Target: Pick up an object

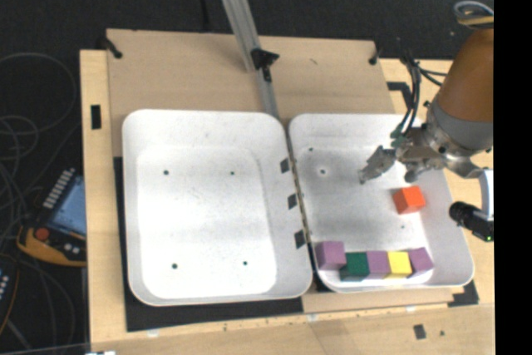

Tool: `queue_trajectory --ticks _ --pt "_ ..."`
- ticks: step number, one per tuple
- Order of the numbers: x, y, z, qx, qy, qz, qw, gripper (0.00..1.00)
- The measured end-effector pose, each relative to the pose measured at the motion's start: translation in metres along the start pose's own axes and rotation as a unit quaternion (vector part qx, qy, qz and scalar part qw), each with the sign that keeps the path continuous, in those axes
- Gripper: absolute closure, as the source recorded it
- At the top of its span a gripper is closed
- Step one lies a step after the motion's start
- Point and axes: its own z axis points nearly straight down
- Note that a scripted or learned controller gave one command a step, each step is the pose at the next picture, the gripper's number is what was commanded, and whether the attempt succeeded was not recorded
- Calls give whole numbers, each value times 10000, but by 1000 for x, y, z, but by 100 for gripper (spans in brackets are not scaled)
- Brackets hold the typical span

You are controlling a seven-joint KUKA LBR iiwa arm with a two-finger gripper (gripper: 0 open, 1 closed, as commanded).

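My gripper [389, 172] hangs over the right bin [332, 145], open, its two grey fingers spread apart with nothing between them. An orange block [408, 199] lies on the bin floor just below and right of the fingertips, apart from them. Along the bin's front wall sits a row of blocks: a purple one [331, 253], a green one [356, 264], another purple [378, 262], a yellow one [400, 263] and a third purple [421, 258].
The left bin [150, 179] stands beside the right one, joined by dark clips [293, 201]. A slanted metal pole [237, 4] rises from behind the bins. Cables and a teach pendant [58, 216] lie off the bench's left side.
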Motion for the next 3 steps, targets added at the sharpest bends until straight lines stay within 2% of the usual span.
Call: queue_trajectory --ticks 1,3 --pt "14 -8 -119 -37 -7 -43 10000 0" --pt "83 15 -127 5 0 -44 10000 0"
